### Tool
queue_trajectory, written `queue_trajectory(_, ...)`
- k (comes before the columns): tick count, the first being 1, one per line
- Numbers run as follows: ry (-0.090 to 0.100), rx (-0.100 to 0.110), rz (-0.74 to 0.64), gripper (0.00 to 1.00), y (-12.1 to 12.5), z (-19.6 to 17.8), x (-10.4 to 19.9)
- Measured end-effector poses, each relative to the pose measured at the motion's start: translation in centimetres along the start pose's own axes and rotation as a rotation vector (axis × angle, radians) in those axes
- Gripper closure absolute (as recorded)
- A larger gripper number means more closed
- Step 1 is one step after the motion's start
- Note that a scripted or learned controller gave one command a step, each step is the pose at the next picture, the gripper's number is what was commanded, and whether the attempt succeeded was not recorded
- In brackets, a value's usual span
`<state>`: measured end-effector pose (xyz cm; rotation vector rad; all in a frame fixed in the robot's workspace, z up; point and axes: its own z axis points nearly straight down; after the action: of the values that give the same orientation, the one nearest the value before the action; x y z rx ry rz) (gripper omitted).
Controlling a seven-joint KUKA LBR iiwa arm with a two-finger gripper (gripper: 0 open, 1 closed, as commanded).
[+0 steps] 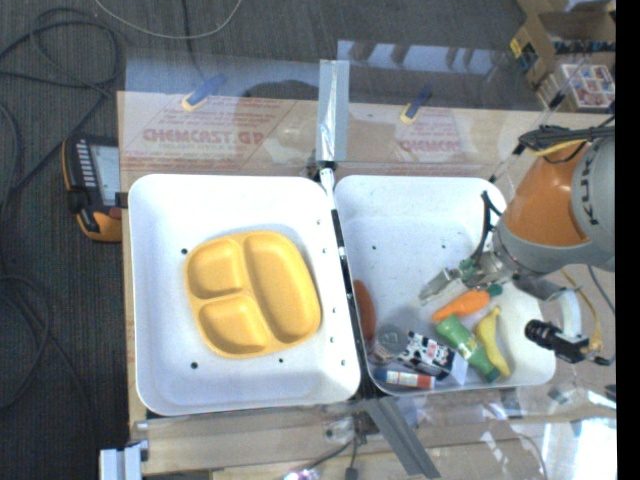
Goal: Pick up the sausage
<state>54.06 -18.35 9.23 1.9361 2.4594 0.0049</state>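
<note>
My arm [560, 208] reached in from the right, its smooth grey casing giving way to a glossy orange band that bulged like a dome over the right bin [400, 218]. Below the band, my gripper [455, 276] hung low over that bin's right half, a cluster of thin metallic parts just above the carrot. I could not tell how the gripper was set; the parts blurred together from above.

The sausage [366, 310] lay hard against the left wall of the right bin, a slim reddish-brown cylinder with rounded ends, running lengthwise along the wall. It sat well apart from my gripper, with bare white plastic between them.

The rest of the clutter was heaped in the bin's near right corner. A carrot [468, 303], orange and tapered, lay slanted just beneath the gripper. Beside it were a curved yellow banana [490, 338] and a green, stubby, bottle-like object [465, 343]. Nearer the front wall lay a small printed packet [430, 351], a round grey metallic piece [390, 340] and a thin white tube with a red end [408, 377].

The left bin [160, 228], shallow and matte white with rounded corners, held a yellow plastic tray [252, 293] moulded into three smooth compartments, sitting at a slant.
</note>
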Motion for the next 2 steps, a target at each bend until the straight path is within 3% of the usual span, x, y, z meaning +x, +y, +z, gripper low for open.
queue_trajectory(1,-0.007,-0.012,-0.191,0.0,-4.9,0.0,0.5)
queue_trajectory(2,0.015,0.002,0.241,0.0,0.5,0.2,-2.6)
